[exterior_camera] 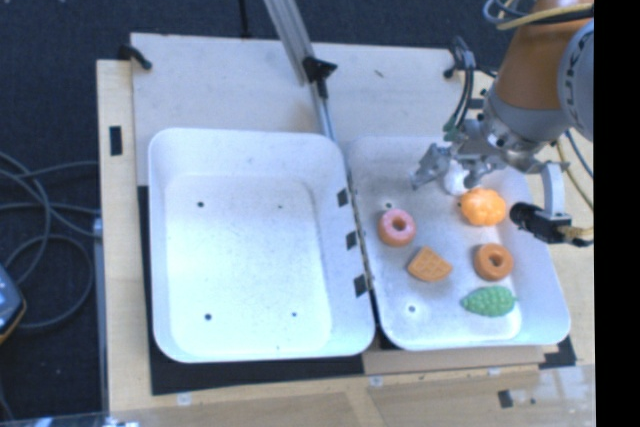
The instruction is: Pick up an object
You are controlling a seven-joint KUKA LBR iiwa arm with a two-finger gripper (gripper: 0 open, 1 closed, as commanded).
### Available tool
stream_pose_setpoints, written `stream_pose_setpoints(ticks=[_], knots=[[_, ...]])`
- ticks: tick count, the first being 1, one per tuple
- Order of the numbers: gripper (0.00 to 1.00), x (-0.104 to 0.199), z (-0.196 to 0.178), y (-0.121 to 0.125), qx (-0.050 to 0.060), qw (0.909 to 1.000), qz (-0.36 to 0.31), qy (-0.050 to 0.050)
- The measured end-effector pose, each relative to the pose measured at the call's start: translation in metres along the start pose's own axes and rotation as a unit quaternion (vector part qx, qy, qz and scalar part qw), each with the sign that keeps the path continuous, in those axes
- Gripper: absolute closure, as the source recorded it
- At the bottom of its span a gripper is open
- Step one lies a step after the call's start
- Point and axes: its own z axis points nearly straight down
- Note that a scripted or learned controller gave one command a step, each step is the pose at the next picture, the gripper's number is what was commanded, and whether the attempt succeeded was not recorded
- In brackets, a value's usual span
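Arm (540, 65) over right bin (385, 165), gripper (447, 170) low at far side.
Fingers: state unclear. Orange (483, 207) just beside gripper; pink ring (397, 227), brown ring (493, 261), green lump (489, 301), cracker (429, 265) nearer front.

No legible text or markings.

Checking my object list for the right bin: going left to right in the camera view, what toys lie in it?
Pink donut → orange wedge → green toy. The orange ball and brown donut overlap in left-right position, so I leave them out.
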Motion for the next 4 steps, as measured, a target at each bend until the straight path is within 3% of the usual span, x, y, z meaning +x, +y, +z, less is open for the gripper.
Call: stream_pose_setpoints(ticks=[1, 2, 3, 4], knots=[[0.0, 0.05, 0.012, -0.058, 0.001, 1.0, -0.001, 0.0], [0.0, 0.105, 0.012, -0.042, 0.0, 1.0, -0.002, 0.0], [0.0, 0.114, 0.012, 0.01, 0.0, 1.0, -0.001, 0.0], [1.0, 0.113, 0.001, 0.009, 0.0, 1.0, 0.0, 0.0]])
